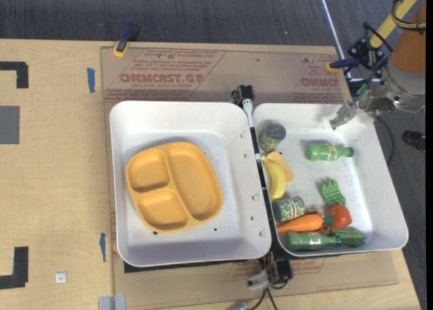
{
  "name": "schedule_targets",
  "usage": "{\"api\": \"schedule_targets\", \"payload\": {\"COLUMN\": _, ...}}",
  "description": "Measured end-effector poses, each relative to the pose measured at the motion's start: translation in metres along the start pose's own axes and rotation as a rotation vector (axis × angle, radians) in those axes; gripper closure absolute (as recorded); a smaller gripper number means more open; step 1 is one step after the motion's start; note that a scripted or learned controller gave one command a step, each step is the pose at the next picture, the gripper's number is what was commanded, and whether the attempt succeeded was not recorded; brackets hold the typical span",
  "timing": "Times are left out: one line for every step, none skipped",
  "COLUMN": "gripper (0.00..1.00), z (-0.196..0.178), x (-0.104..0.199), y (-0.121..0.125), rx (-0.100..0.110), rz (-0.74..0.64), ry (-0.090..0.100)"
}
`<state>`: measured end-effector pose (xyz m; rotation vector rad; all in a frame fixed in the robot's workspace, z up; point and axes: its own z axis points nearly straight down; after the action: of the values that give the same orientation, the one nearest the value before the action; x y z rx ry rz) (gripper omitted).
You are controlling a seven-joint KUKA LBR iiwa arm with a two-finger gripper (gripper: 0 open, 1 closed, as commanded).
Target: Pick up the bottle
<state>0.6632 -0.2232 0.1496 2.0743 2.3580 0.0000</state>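
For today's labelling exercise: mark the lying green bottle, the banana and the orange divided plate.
green bottle [327,152], camera view, middle of its body.
banana [276,174], camera view, middle of its curve.
orange divided plate [196,181], camera view, floor of its largest compartment.

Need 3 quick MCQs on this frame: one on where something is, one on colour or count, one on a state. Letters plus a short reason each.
1. Where is the divided plate?
A. in the left bin
B. in the right bin
C. on the bare bench

2. What colour is the plate?
A. blue
B. orange-yellow
C. white

3. How does the green bottle near the middle of the right bin rest?
A. standing upright
B. lying on its side
C. leaning on the banana

Answers:
1 A, the plate sits inside the left bin's walls.
2 B, its three compartments are all orange-yellow.
3 B, it lies on its side with the cap pointing right, apart from the banana, and the gripper is above the bin's upper right part, away from it.
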Motion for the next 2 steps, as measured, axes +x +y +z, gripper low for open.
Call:
{"api": "schedule_targets", "payload": {"gripper": 0.0, "z": 0.063, "x": 0.063, "y": -0.004, "rx": -0.003, "rz": -0.022, "ry": -0.001}}
{"api": "schedule_targets", "payload": {"gripper": 0.0, "z": 0.063, "x": 0.05, "y": -0.043, "rx": -0.001, "rz": 0.256, "ry": 0.002}}
